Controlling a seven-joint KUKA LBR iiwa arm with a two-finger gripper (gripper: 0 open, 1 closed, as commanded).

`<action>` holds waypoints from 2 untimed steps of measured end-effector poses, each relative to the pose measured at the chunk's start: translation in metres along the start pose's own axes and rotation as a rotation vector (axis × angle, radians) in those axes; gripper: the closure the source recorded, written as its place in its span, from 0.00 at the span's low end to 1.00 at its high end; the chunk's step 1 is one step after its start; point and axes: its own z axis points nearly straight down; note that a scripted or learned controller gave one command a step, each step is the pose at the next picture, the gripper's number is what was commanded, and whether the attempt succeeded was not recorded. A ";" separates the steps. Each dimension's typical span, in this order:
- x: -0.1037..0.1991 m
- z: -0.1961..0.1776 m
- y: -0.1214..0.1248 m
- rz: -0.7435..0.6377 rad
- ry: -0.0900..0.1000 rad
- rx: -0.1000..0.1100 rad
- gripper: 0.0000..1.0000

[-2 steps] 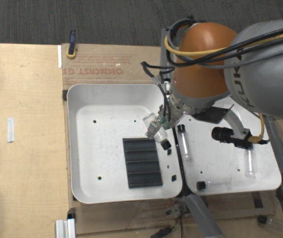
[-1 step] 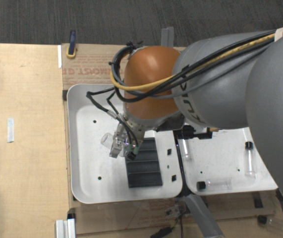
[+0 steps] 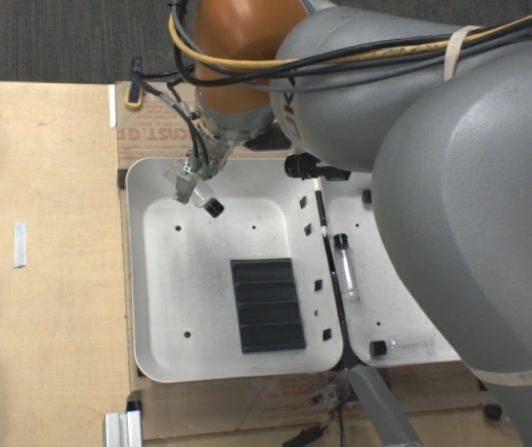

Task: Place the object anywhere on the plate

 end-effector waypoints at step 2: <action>0.081 0.011 -0.049 -0.146 0.002 0.001 1.00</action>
